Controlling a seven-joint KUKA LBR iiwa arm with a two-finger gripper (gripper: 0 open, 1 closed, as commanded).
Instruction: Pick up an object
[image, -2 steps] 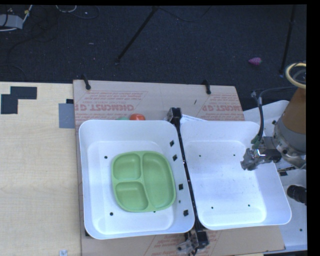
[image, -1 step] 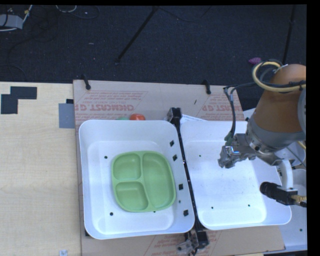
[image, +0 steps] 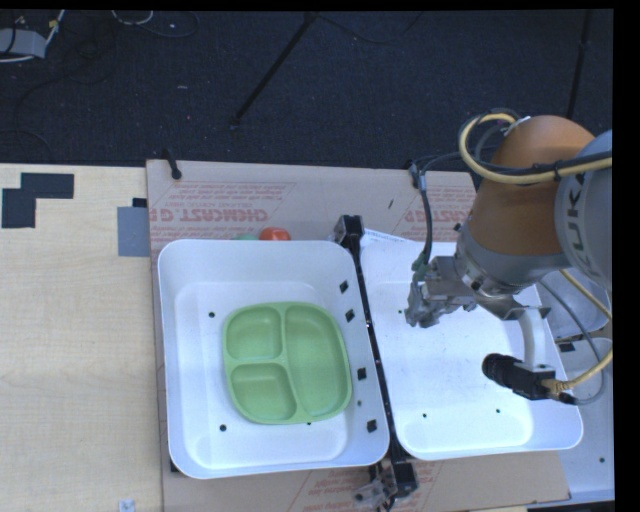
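Observation:
A light green plate (image: 285, 362) with three compartments lies flat in the middle of the left bin (image: 190, 300). My gripper (image: 421, 312) hangs over the upper left part of the right bin (image: 450, 420), well to the right of the plate and apart from it. I see nothing between its fingers.
A small orange and green object (image: 266, 236) sits behind the left bin's far rim on the cardboard. A black divider (image: 362, 340) runs between the two bins. The bench to the left is bare wood with dark patches (image: 40, 195).

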